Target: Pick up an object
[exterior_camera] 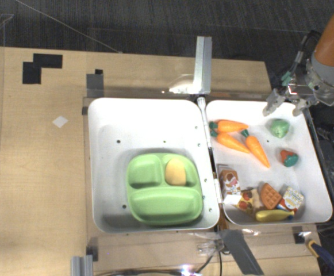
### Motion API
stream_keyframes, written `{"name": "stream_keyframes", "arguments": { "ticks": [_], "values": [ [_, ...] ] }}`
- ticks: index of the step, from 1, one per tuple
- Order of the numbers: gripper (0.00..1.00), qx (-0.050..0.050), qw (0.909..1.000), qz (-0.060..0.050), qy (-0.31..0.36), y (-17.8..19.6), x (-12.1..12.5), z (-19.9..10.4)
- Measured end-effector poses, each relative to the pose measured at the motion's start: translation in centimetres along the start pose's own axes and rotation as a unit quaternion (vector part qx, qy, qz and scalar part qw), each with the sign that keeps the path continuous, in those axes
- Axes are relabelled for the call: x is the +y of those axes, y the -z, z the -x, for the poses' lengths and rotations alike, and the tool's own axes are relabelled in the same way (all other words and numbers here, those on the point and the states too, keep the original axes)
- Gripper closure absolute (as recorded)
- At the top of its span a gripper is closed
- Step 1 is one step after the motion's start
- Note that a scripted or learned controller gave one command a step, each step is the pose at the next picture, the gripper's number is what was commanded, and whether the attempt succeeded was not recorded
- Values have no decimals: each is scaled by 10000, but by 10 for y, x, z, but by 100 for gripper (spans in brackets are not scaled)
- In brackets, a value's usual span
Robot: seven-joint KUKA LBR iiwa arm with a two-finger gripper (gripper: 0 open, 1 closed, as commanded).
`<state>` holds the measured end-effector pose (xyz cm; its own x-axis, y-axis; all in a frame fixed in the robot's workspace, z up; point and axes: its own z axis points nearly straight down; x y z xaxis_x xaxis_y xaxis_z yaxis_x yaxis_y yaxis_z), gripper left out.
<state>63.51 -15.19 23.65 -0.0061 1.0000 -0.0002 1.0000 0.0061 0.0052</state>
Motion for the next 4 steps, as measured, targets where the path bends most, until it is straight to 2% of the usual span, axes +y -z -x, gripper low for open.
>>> {"name": "stream_keyframes", "arguments": {
  "ticks": [1,2,3,4],
  "values": [
    [0,-3,10000,9,-1,42,-2,-13],
    [0,0,9999,-8,120,-78,-22,-10],
    [0,-2,9963,3,865,-39,-66,16],
    [0,0,10000,7,-8,-131,-32,-27]
  ]
}}
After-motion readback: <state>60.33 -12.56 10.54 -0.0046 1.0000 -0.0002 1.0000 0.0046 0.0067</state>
